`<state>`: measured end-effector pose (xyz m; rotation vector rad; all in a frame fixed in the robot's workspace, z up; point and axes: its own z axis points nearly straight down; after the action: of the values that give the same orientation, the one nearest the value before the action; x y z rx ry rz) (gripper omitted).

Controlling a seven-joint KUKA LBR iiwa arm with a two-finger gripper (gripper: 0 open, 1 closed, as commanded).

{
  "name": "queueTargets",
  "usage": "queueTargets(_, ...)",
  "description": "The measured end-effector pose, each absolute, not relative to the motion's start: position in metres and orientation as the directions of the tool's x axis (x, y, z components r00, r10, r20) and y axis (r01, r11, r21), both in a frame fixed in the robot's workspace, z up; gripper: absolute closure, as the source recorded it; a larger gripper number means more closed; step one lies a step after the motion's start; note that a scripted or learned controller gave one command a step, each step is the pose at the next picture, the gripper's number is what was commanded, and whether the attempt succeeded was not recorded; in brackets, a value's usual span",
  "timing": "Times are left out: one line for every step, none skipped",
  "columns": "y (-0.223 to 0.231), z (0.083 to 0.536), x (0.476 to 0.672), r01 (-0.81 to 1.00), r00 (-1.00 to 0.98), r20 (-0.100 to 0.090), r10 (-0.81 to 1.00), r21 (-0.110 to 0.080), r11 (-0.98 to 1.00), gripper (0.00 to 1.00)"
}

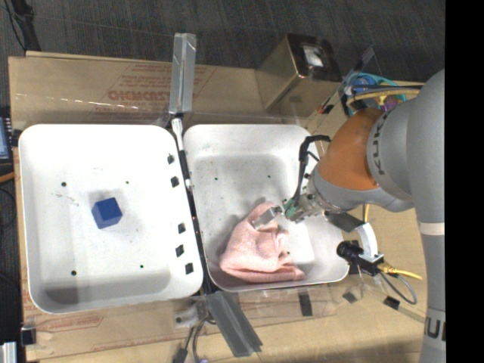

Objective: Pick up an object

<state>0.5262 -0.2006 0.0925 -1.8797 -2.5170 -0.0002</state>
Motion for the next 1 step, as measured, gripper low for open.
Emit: queueTargets(-0.1455,0.0912,0.5298,0.937,-0.350,0.003,0.937,-0.003,0.350,0.00)
